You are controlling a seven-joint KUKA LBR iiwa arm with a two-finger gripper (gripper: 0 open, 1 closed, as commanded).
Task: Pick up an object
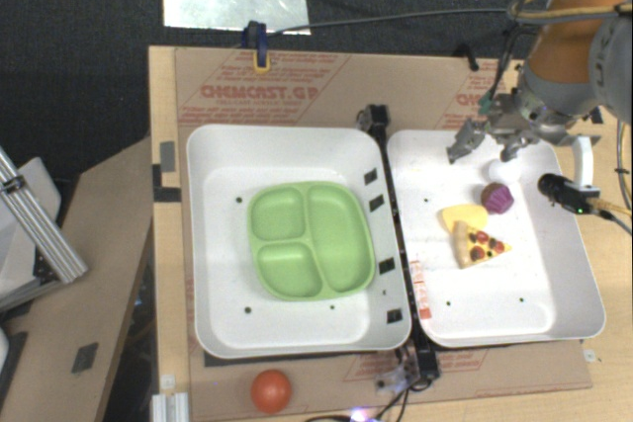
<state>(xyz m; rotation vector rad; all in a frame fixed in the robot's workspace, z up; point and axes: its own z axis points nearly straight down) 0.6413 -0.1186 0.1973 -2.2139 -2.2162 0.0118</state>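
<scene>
The gripper (487, 145) hangs over the far part of the right bin (569, 306), at about twelve o'clock from the toys lying in it, and its two fingers (461, 148) stand spread wide with nothing between them. The nearest candidate is the small purple toy (498, 198), which sits just toward six o'clock of the fingers and well inside the bin walls; touching or nearly touching it at seven o'clock is a yellow cheese wedge (460, 217), and at six o'clock of that lies a toy pizza slice (479, 247), the two flat pieces butted together. I judge the step in hand to be the approach before a descent, with no grasp made yet. To do it well, the arm should shift a little toward six o'clock until the purple toy sits midway between the fingers, then drop straight down so neither finger lands on top of it. The closing line ought to run roughly three to nine o'clock, though the nine o'clock finger must slip into the narrow gap beside the cheese wedge rather than push it. The purple piece looks rounded and may roll out if pinched off-centre, so a low, centred grip seems wise. The green divided plate (311, 240) in the left bin (223, 158) and the orange ball (270, 390) on the counter (188, 64) lie well apart and need no attention.
</scene>
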